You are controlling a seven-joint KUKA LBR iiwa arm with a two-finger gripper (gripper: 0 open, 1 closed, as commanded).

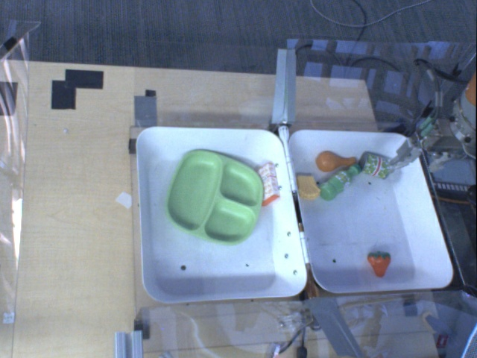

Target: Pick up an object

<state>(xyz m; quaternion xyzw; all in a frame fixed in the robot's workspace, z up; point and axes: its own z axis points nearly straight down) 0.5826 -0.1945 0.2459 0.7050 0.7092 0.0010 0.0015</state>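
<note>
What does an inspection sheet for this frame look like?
Surface: wooden bench bearing left bin and right bin.
Job's things: green divided plate and snack packet in left bin; orange gourd-shaped toy, green bottle, yellow block, green can, toy strawberry in right bin.
Clutter: black tape marks.
Hand: hand at right bin's far right corner.
Cables: black cable on floor.
Surroundings: grey carpet.

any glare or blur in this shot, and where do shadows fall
Camera view: even, soft light, only faint shadows under the green plate and along the left bin rim; pale glare streaks on the clear panel at the left edge and on the glass at the bottom; the gripper at the right bin looks smeared and small, and the strawberry is soft-edged.
</note>
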